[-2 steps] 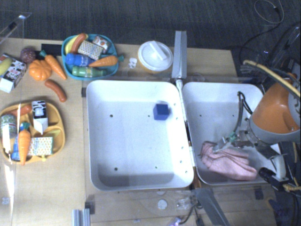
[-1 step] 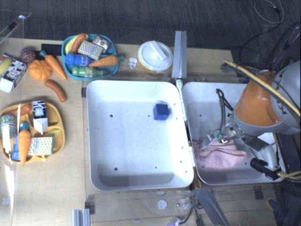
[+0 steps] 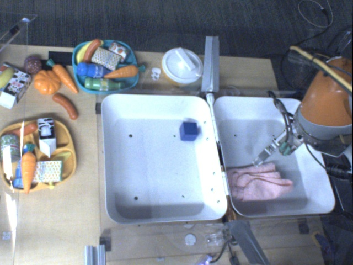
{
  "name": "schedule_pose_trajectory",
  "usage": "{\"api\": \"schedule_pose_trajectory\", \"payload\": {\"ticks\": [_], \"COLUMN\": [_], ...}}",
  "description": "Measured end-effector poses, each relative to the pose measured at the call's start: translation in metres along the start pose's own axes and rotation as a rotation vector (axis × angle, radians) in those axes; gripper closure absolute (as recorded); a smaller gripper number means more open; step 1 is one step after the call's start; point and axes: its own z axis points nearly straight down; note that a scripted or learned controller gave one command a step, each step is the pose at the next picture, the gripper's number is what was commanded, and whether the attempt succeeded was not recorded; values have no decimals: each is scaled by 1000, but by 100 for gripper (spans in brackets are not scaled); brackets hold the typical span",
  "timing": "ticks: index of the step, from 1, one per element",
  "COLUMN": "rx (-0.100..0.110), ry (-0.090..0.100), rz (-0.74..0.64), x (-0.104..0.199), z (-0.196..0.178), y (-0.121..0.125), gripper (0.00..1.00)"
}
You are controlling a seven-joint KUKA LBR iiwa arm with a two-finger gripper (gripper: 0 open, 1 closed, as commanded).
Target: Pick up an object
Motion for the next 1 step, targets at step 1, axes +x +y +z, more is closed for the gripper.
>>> {"api": "schedule_pose_trajectory", "payload": {"ticks": [1], "rx": [-8], "ry": [-9], "rz": [-9], "x": [-28], "z": [72], "y": [-35], "gripper": [0]}}
